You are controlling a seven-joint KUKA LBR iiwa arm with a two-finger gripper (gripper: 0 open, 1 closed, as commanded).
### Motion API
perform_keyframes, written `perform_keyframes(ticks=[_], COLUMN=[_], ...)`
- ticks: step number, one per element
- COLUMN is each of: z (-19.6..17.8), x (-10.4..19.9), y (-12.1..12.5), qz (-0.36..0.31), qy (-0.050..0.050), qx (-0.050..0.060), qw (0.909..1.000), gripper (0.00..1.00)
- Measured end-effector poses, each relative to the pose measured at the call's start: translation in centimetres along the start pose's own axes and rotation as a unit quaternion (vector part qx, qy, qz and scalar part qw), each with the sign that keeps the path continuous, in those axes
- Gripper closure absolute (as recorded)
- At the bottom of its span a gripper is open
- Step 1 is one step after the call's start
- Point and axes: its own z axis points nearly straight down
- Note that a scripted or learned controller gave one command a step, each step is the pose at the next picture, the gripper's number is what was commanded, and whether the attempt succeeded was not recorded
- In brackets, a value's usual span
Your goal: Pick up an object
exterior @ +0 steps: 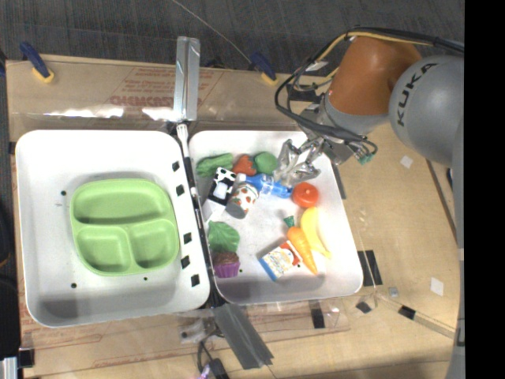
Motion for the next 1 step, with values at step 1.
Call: perform_keyframes(ticks=[1], z=[0.23], x=[-0.09], y=[-0.21], qz=[-0.212], qy=[-0.002], qx=[0.005], qw=[0.9774], gripper=[1.0])
